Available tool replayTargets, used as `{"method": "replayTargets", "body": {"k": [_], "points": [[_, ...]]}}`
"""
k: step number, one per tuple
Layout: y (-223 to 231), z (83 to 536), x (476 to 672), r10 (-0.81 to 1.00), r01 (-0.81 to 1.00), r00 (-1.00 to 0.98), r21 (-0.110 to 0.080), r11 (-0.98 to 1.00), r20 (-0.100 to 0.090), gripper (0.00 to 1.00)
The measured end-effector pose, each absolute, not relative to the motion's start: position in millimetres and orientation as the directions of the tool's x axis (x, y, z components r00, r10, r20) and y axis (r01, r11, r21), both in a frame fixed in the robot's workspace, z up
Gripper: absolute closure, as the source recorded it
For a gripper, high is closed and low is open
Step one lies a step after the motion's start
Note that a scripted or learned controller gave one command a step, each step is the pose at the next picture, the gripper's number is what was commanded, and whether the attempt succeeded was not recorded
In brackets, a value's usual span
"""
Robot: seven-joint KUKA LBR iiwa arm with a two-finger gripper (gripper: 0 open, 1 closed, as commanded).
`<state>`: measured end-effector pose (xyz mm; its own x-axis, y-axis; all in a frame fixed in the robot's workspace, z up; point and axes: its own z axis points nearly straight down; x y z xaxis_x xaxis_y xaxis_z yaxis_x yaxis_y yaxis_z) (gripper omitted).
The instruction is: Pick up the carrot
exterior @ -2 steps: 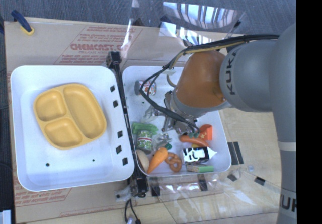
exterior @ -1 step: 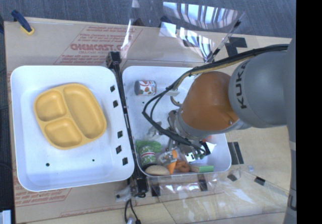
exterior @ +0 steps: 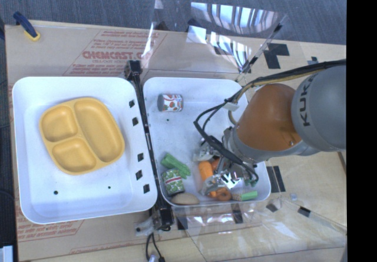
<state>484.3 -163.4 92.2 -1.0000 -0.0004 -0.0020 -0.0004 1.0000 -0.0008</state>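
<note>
The gripper [exterior: 219, 168] hangs low over the right bin's [exterior: 194, 87] near edge, among the clutter; whether it is clenched or released I cannot tell. The carrot [exterior: 205, 170] lies just beside it. A can [exterior: 170, 102] sits near the far-left corner. A yellow divided plate [exterior: 81, 135] rests in the left bin [exterior: 23, 155].

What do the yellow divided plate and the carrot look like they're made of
The yellow divided plate looks like moulded plastic: one even colour, soft rounded walls, a dull sheen. The carrot under the gripper is probably a plastic toy, going by its flat, uniform orange, though it is small and partly hidden.
</note>
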Motion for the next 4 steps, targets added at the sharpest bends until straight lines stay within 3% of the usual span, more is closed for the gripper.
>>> {"method": "replayTargets", "body": {"k": [1, 2, 3, 4], "points": [[-161, 103, 486.3, -0.01, -0.01, -1.0, 0.0, 1.0, -0.005, 1.0], [-157, 150, 492.7, 0.319, 0.319, -0.948, 0.0, 0.948, -0.003, 1.0], [-157, 150, 492.5, 0.319, 0.319, -0.948, 0.0, 0.948, -0.002, 0.0], [-151, 91, 477.1, 0.273, 0.273, -0.962, 0.0, 0.962, 0.001, 0.0]]}}
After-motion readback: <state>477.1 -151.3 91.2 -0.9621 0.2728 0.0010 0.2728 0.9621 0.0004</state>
